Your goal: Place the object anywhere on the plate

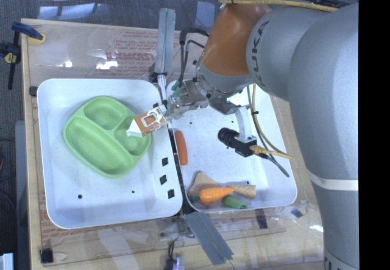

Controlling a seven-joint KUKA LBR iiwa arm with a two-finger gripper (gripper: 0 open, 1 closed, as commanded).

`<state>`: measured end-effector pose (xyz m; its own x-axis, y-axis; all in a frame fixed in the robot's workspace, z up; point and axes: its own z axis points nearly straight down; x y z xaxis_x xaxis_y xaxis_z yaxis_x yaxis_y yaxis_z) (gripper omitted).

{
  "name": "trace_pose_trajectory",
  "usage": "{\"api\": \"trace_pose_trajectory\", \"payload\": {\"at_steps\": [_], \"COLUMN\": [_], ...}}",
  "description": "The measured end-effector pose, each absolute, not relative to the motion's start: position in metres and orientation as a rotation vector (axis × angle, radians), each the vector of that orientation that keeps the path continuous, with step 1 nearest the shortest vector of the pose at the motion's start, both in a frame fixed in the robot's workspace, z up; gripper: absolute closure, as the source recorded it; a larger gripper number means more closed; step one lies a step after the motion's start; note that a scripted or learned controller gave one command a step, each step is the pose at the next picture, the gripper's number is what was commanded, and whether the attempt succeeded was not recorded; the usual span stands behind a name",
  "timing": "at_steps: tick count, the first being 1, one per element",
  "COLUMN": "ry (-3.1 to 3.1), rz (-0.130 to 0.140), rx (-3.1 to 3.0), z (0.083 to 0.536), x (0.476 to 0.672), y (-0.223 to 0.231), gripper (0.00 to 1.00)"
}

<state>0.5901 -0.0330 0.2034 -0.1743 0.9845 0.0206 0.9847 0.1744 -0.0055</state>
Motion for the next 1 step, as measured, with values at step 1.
{"api": "trace_pose_trajectory", "payload": {"at_steps": [1], "ry": [-2.388], "rz": [-0.006], "rx": [-2.008], "z": [0.201], "x": [0.5889], "y": [-0.0351], "gripper": [0.0]}}
